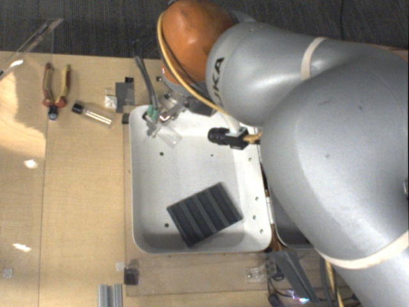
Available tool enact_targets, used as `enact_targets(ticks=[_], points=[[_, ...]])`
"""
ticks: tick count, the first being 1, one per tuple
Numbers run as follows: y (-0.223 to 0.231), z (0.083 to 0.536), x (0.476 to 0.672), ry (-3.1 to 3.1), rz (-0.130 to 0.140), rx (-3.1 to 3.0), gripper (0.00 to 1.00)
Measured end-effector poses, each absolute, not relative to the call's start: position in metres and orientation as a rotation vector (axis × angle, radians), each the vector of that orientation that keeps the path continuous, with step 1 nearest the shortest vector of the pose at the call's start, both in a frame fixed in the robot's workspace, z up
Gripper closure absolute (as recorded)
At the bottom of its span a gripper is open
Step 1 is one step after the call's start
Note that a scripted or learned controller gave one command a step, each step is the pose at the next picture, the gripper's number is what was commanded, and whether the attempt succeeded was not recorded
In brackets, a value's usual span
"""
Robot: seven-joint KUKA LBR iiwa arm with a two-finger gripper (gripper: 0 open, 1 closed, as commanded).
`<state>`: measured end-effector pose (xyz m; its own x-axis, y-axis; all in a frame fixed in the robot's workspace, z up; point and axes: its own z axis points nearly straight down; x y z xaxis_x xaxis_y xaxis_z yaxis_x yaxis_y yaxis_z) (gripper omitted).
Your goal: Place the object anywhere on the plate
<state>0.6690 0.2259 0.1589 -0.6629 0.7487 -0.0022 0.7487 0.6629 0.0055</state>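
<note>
A dark grey ribbed rectangular plate (204, 214) lies flat in the near half of the left white bin (142, 190), turned at a slant. My gripper (155, 121) hangs over the bin's far left corner, well away from the plate, below the orange band of the wrist (188, 27). A small pale, see-through piece (169, 135) shows just under the gripper's tip; I cannot make out whether it is held or lies on the bin floor. The arm's grey body hides the bin's far right part.
On the wooden bench left of the bin lie red-handled pliers (56, 87), a small clear tube (93, 113) and a grey bracket (124, 93). The arm covers most of the right bin (287, 235). A black cable plug (227, 137) juts over the left bin.
</note>
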Motion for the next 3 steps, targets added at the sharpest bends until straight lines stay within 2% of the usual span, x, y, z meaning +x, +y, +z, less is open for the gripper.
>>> enact_targets(ticks=[1, 2, 3], points=[[0.225, 0.151, 0.655, 3.110, 0.007, 0.404, 1.00], [0.236, 0.280, 0.656, 3.106, 0.008, -0.385, 1.00], [0.238, 0.293, 0.657, 3.098, 0.016, -0.382, 1.00]])
